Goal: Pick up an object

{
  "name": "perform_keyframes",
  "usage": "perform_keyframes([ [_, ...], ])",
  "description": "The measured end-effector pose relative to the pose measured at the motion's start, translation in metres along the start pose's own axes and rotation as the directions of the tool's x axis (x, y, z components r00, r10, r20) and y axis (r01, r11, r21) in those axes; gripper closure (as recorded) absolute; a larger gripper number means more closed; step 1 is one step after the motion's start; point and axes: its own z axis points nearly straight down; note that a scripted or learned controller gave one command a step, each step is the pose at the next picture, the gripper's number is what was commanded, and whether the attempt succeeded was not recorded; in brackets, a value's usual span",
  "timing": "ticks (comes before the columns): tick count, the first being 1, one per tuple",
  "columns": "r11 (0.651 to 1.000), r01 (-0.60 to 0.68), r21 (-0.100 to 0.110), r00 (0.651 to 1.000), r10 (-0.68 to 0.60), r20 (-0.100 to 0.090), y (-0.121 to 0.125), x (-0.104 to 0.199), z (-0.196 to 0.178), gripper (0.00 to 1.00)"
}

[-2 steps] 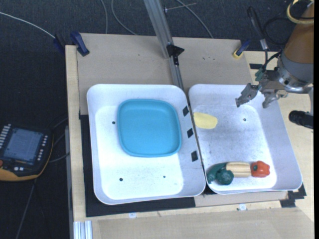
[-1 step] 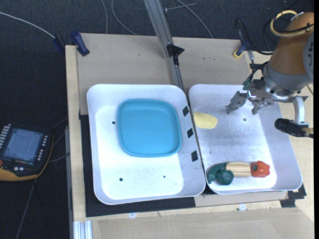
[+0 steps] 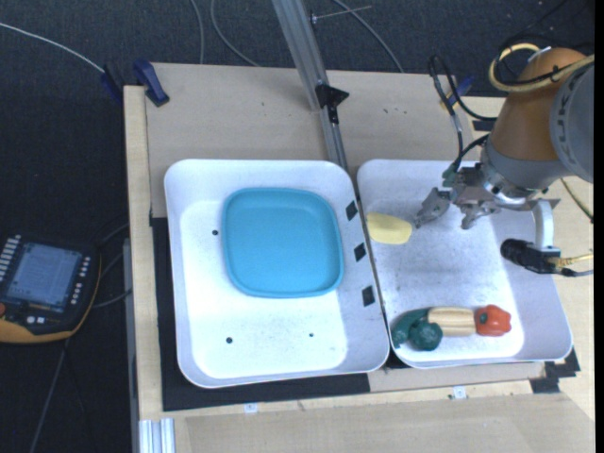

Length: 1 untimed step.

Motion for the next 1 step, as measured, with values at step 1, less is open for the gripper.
perform_keyframes([
  [1,1.0,0.0,-0.005,1.0,0.0,0.001,0.0013,-0.0004,-0.013,1.0],
])
